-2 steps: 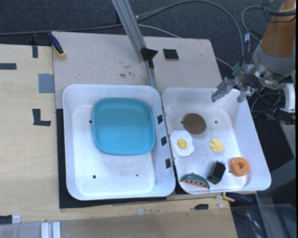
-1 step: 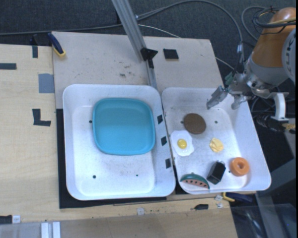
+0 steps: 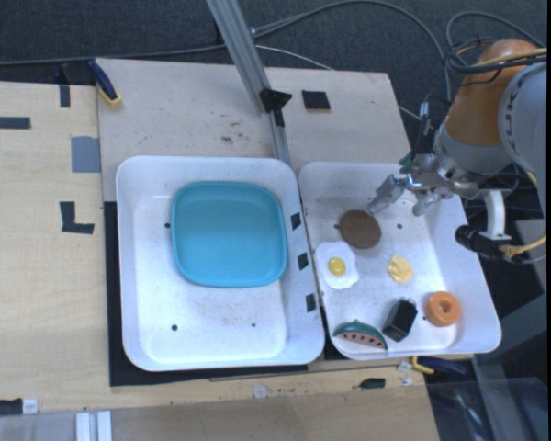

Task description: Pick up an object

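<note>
Five small items in right bin [image 3: 459,246]; brown round cookie [image 3: 359,229] sits near its top-left, no clear long axis. Gripper [image 3: 404,194] spread, empty, just above-right; wrist partly cut off.

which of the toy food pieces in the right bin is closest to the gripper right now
The brown round piece. It lies just below-left of the open gripper; the fried egg, yellow piece, donut and watermelon slice lie farther down.
</note>
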You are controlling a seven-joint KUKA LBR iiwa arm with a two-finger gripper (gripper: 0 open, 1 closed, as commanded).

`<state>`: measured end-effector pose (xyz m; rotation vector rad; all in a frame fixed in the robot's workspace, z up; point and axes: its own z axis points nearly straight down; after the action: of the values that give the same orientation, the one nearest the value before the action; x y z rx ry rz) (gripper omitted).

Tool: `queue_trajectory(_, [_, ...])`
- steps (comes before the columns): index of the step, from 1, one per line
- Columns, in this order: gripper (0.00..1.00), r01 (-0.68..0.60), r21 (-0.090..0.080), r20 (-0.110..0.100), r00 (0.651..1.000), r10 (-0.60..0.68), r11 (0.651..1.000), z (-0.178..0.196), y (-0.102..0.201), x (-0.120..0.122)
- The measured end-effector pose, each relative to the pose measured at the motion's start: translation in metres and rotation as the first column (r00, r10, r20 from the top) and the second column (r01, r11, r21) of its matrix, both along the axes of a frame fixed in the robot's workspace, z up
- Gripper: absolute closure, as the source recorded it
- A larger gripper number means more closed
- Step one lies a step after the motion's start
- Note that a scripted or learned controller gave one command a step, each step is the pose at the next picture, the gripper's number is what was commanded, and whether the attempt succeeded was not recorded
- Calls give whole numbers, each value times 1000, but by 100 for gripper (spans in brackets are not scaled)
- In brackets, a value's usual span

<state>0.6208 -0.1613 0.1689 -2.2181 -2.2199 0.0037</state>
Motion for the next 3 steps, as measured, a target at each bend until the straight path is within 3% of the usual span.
queue_trajectory(1, [0,0,0,0,1000,0,1000,-43,-1,2])
queue_trajectory(2, [100,0,-1,4,1000,0,1000,-31,-1,3])
queue_trajectory(3, [100,0,-2,9,1000,0,1000,31,-2,0])
